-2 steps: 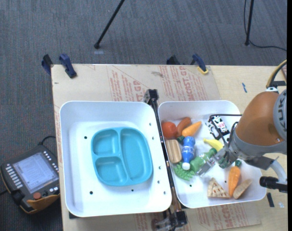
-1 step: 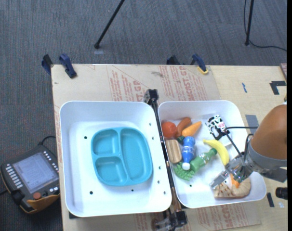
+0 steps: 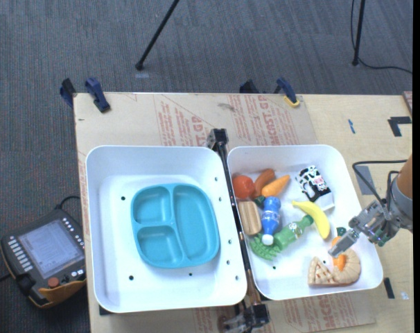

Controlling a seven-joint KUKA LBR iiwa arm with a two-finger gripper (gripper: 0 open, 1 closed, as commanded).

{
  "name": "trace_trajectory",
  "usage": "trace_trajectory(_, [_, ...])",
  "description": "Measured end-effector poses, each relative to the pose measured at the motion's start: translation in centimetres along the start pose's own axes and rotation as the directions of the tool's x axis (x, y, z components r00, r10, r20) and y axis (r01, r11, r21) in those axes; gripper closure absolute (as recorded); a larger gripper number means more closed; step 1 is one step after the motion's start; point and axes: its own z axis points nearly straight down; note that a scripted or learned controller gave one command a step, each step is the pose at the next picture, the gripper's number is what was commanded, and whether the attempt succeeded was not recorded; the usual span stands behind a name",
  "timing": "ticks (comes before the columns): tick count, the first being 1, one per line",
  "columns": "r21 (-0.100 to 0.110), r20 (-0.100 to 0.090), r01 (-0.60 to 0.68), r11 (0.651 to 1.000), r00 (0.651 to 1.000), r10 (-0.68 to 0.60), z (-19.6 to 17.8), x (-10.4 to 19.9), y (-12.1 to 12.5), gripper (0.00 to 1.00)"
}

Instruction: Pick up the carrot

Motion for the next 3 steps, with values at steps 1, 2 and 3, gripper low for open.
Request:
trace_trajectory(1, [0.001,-0.003,0.182,0.983,0.983,-0.182,8.7,-4.5,5.8,0.0])
trace_trajectory(2, [-0.011,0.042,0.472,0.882,0.881,-0.471,8.0,-1.4,2.2,0.0])
trace_trajectory(3, [-0.001,0.0,0.698,0.716,0.716,-0.698,8.6,-0.8,6.5,0.0])
